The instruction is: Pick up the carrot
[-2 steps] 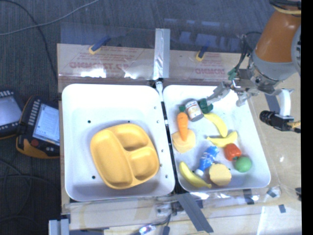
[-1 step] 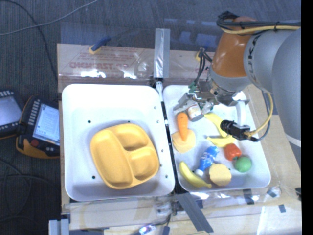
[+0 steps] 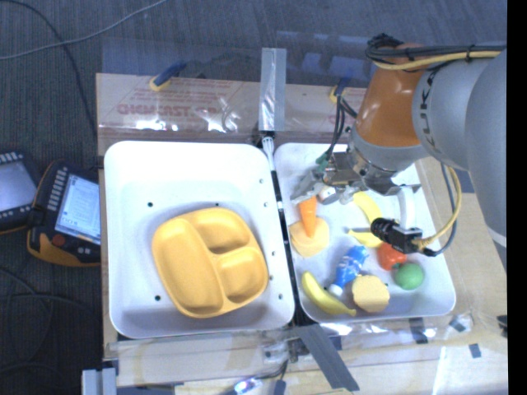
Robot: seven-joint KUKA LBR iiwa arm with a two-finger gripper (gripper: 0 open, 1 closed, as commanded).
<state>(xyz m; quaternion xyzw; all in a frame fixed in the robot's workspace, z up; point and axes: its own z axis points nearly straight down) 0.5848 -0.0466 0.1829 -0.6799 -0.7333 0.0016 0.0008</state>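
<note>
The small orange toy carrot [image 3: 307, 213] is shown lying in the right white plastic bin [image 3: 436, 299], on a pale round slice [image 3: 310, 237]. The two-finger gripper [image 3: 331, 183] is poised just above it, fingers apart. The pick-up is judged not yet done; closing and lifting remain.

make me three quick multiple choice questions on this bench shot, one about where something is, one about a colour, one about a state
1. Which bin holds the carrot?
A. left bin
B. right bin
C. neither

2. What colour is the divided tray?
A. yellow
B. blue
C. red

3. How does the carrot stand with the gripper?
A. lifted above the bin
B. set on the divided tray
C. lying in the bin, gripper just above and beside it

Answers: 1 B, it lies in the right bin among the toy food. 2 A, yellow all over, in the left bin. 3 C, it rests by a pale round piece, not raised.
</note>
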